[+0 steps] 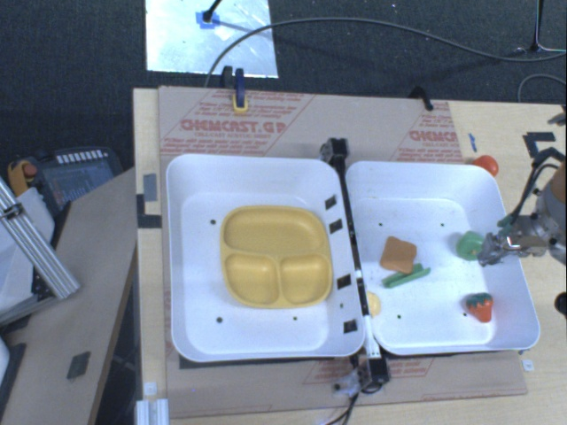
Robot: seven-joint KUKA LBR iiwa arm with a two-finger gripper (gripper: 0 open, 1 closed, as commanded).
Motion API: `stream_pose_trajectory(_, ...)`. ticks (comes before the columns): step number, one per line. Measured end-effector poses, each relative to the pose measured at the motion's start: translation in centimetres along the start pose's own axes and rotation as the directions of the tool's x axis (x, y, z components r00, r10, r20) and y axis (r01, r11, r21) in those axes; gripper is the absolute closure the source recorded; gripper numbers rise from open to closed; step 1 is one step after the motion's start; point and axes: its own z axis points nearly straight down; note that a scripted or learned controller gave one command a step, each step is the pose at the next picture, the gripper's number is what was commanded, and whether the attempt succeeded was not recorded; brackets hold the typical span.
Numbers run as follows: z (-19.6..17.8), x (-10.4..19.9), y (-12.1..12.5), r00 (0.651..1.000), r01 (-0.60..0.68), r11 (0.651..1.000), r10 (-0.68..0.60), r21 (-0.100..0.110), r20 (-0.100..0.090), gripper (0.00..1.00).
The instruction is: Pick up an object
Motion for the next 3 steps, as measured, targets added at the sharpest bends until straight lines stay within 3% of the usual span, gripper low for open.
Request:
stream_pose_trajectory(2,-1.7,9.1,2.8,1.000,0.006,1.000,-0.006,0.001,-0.002,1.00)
stream_pose_trajectory(3,-0.8,14.1,3.9,1.000,0.004,1.000,-0.004,0.003,-0.002,1.00)
